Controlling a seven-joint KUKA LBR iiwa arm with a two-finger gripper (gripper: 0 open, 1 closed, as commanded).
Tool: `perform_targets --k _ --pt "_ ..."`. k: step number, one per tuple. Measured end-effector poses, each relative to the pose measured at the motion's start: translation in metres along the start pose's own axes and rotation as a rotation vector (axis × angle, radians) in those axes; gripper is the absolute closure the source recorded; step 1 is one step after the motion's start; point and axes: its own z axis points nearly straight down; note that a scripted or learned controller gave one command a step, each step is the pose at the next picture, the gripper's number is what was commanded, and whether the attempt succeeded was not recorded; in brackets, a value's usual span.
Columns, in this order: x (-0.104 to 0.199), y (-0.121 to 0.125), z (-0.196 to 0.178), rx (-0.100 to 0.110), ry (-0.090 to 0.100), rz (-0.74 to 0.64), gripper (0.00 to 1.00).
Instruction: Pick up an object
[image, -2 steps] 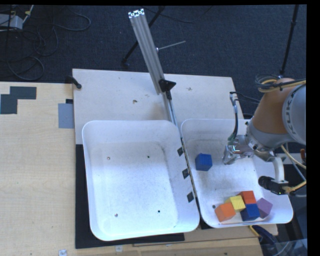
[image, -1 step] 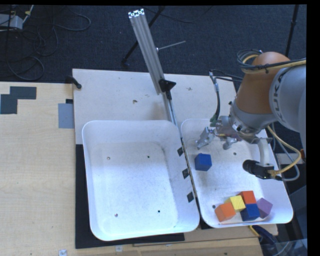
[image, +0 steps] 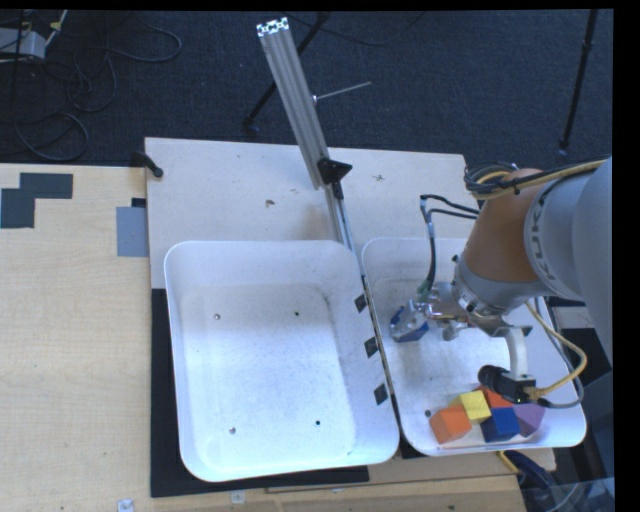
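Camera view showed the gripper low inside the right bin, its metal fingers mixed up with something small and bluish at the tip; I could not tell whether they were apart or closed, nor whether anything sat between them. Behind it rose the smooth grey arm with its orange band, black and yellow cables looping off the wrist. Toward the near right corner of that bin, well apart from the gripper, lay a huddle of blocky pieces: an orange cube, a yellow block, a blue block and a purple block, all matte and hard-edged, touching one another. To the gripper's left sat the left bin, shallow, white and speckled, with rounded corners.
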Motion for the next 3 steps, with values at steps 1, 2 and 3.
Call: perform_targets --k 1,2,3 --pt "-0.001 0.002 -0.014 -0.007 0.000 0.004 1.00" --pt "-0.002 0.002 -0.014 -0.007 0.000 0.006 0.00" --pt "-0.005 0.062 0.013 -0.013 -0.002 -0.006 0.00"
